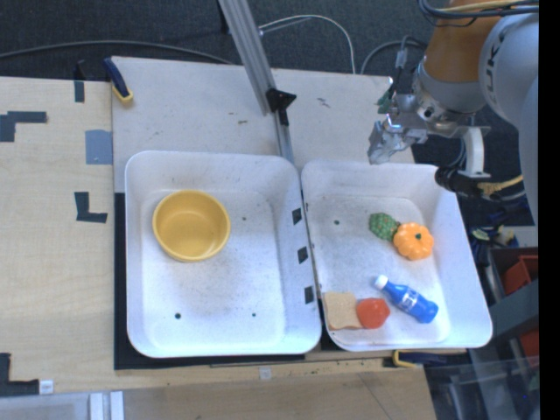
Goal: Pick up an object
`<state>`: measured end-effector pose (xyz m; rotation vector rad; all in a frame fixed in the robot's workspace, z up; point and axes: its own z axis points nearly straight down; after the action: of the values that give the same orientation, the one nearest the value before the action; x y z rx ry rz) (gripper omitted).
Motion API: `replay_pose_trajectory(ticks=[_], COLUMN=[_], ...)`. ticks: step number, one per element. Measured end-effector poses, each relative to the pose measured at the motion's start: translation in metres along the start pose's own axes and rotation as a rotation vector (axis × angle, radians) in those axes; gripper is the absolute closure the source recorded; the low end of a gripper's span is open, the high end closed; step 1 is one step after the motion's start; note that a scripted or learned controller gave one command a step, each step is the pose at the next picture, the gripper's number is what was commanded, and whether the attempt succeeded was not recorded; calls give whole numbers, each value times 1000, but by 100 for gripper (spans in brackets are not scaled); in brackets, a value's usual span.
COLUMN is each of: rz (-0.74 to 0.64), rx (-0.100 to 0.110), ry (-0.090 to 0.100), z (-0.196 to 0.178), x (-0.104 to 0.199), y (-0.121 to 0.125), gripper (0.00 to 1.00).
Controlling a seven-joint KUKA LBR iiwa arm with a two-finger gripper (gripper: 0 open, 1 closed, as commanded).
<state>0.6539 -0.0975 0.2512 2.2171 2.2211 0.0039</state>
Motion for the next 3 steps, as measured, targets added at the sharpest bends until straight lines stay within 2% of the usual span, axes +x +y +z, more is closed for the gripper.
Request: replay_pose_trajectory(ticks=[1, 2, 3], rz=[-2, -3, -4], rx=[7, 8, 8], ry=[1, 2, 2], z=[15, 13, 23], x=[44, 89, 138], y=[-25, -61, -79], gripper=[100, 100, 100])
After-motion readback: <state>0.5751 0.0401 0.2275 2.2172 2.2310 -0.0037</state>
